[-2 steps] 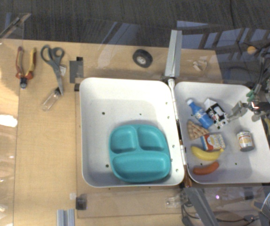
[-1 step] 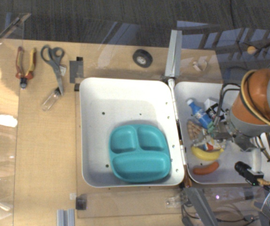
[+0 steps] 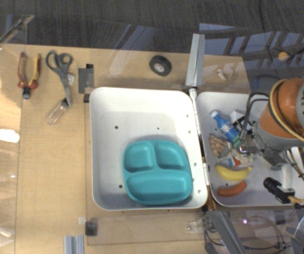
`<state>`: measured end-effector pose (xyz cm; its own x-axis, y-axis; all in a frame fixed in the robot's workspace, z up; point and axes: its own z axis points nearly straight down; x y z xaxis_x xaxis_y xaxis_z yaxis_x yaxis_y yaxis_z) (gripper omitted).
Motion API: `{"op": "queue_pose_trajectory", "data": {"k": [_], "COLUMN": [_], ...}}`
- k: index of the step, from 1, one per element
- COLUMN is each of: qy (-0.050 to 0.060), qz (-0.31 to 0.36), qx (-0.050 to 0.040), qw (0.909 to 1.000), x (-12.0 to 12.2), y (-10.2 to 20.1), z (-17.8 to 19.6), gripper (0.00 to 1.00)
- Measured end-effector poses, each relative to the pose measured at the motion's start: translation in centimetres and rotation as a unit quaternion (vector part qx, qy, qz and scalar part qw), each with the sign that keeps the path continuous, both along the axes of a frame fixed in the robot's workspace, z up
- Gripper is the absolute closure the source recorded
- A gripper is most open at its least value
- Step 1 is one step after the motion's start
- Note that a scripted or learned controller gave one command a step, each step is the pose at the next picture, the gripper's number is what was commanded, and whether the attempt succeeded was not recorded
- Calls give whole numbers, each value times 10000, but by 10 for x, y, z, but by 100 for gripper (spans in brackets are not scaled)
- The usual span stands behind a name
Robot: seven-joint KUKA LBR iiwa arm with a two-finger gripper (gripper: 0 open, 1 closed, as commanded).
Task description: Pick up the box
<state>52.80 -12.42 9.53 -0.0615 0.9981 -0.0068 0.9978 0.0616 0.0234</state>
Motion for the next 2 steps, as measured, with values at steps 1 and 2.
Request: {"op": "queue_pose_trajectory", "data": {"k": [1, 2], "qy": [-77, 82], "qz": [14, 231], "qx": [-21, 23], "qw": [10000, 9997], "x": [5, -28], "y": [0, 61], "z": [14, 115], "gripper": [100, 100]}}
